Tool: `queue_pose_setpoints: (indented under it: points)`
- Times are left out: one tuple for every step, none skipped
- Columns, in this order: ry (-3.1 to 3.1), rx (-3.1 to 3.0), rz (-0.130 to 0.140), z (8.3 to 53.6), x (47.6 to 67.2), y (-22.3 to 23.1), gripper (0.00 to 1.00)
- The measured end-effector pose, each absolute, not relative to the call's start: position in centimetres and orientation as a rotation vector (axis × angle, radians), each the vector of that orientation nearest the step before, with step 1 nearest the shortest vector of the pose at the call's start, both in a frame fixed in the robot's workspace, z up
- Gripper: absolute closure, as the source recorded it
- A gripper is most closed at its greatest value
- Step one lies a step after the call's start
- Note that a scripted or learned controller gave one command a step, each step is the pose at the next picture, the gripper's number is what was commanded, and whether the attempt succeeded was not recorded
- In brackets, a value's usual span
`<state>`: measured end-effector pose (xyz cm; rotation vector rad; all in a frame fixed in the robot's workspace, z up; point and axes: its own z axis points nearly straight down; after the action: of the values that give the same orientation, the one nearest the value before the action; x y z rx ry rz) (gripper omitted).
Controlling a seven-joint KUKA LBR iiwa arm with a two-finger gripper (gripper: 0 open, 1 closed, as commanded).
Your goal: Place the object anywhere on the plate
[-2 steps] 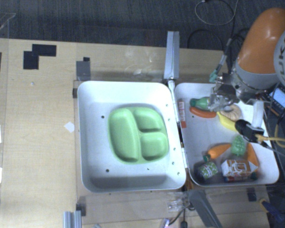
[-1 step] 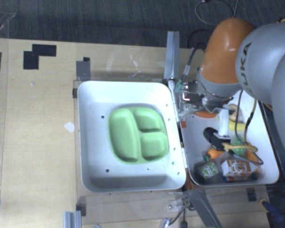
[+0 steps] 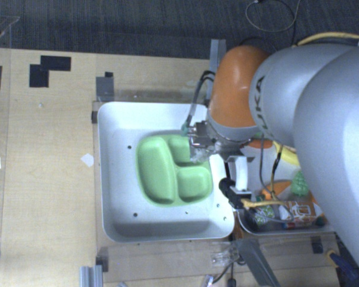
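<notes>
White bin [image 3: 116, 220], plate [image 3: 161, 172] partly arm-hidden

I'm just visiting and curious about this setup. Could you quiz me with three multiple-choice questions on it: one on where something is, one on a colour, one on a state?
1. Where does the plate lie?
A. In the left bin
B. On the floor
C. In the right bin

2. What colour is the plate?
A. Red
B. Green
C. Black

3. How many sections does the plate have?
A. One
B. Three
C. Six

Answers:
A, the plate lies inside the left bin.
B, it is light green.
B, ridges split it into three sections.
</notes>
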<state>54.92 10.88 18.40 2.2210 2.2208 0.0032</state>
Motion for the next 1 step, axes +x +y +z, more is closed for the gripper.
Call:
queue_pose_setpoints:
  points:
    - [2.401,2.024,0.005,20.77,51.56,15.08,1.00]
